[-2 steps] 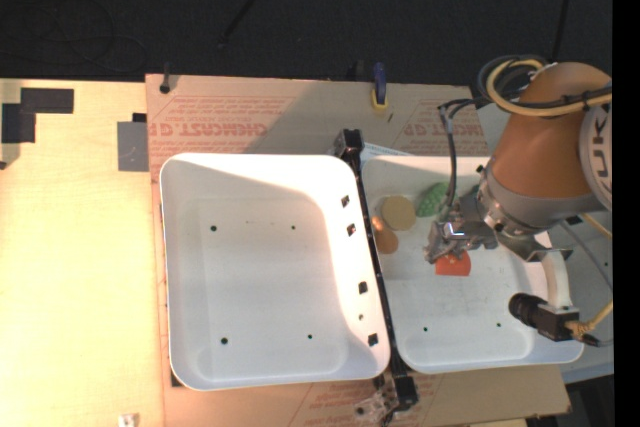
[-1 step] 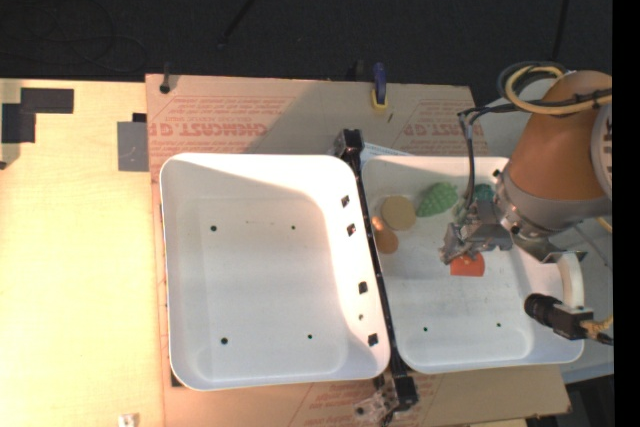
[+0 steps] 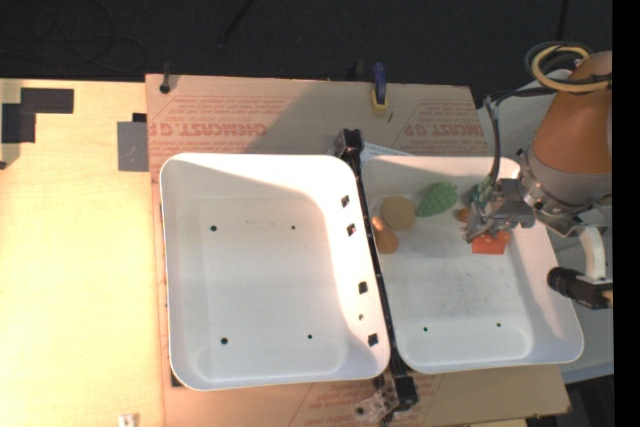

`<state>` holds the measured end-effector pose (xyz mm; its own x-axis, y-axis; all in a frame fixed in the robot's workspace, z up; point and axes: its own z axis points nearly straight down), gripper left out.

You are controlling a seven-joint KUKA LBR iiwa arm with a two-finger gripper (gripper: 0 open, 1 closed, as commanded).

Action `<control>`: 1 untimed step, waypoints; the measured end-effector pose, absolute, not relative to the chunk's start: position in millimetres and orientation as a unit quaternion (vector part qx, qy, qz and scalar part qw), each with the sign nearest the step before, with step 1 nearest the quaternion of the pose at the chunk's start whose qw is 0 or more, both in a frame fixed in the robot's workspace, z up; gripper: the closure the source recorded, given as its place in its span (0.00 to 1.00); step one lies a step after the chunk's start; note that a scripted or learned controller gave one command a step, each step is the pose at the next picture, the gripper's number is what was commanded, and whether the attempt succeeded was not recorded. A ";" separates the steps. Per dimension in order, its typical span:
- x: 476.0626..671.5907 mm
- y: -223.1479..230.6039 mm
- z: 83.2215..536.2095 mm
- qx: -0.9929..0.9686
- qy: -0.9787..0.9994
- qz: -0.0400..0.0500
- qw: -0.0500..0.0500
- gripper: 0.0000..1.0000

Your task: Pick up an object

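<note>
A robot arm works at a bench with two shallow white bins set side by side on brown cardboard. The left bin [image 3: 260, 265] lies bare under the light, and a black divider strip [image 3: 362, 245] marks where it meets the right bin [image 3: 470, 335]. Just past that strip, in the right bin's upper part, a tan ball [image 3: 398, 211] sits touching a smaller brown lump [image 3: 385, 240]; beside them lies a green knobbly piece [image 3: 437, 199]. Further right, near the bin's far wall, the gripper [image 3: 488, 225] hangs low over an orange block [image 3: 489, 243], which appears to be the object it is after. The block shows just below the fingertips, not clearly between them, and whether the pincer is apart or together cannot be told from this angle. To make the grab count, the arm would likely need to centre the fingers squarely over the block, go down until they straddle it, close firmly, then lift straight up, clear of the green piece and the bin wall.
</note>
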<state>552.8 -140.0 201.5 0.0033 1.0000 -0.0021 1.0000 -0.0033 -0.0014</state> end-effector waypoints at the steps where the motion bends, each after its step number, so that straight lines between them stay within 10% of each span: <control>1: 511.9 -125.0 239.5 0.708 0.706 0.000 -0.002 1.00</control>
<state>511.9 -125.0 239.5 0.0032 1.0000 0.0016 1.0000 -0.0032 -0.0028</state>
